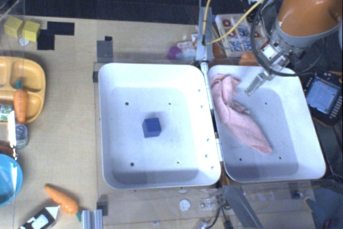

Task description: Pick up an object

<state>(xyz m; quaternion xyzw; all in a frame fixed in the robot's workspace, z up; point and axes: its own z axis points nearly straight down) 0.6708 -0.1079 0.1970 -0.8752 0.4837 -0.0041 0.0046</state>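
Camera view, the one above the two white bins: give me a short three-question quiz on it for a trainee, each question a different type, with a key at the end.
1. True or false: the blue cube lies in the same bin as the pink cloth.
2. Multiple choice: the hand is above which bin? A) the left bin B) the right bin C) neither
3. Fill in: the pink cloth lies along the ____ side of the right bin, as the view shows it.

Key:
1. False; the cube is in the left bin, the cloth in the right.
2. B
3. left
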